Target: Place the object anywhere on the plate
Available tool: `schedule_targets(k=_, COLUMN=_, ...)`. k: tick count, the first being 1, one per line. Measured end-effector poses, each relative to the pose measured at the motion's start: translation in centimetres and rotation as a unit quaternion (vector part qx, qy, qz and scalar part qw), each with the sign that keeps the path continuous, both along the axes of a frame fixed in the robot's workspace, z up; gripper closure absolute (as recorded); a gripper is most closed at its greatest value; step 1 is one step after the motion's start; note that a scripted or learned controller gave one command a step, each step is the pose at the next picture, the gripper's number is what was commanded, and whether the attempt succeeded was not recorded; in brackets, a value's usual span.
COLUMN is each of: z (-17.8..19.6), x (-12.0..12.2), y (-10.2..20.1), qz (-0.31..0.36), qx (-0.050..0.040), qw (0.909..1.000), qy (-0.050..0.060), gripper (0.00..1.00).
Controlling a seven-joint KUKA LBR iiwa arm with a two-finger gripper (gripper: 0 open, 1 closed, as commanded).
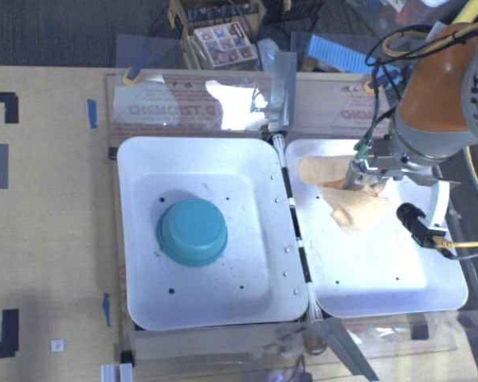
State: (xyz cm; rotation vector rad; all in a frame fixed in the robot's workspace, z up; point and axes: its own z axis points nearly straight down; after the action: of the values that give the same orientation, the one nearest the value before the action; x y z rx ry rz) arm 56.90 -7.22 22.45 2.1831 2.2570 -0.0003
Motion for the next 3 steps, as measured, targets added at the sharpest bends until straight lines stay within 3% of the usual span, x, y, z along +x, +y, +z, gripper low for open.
schedule_targets(k=1, z=-0.5, x=0.6, y=4.1, qz=0.199, qx=0.0007, qw=0.9800, qy=0.001, gripper=1.00)
schedule_targets(k=2, z=-1.0, x=2.3, y=8.8, qz=0.389, qx=-0.0006, qw=0.9212, qy=-0.002, gripper=1.00)
schedule_targets(k=3, z=-1.3, x=2.5, y=13.9, qz=0.563, qx=-0.0009, qw=0.8263, qy=-0.002, gripper=1.00)
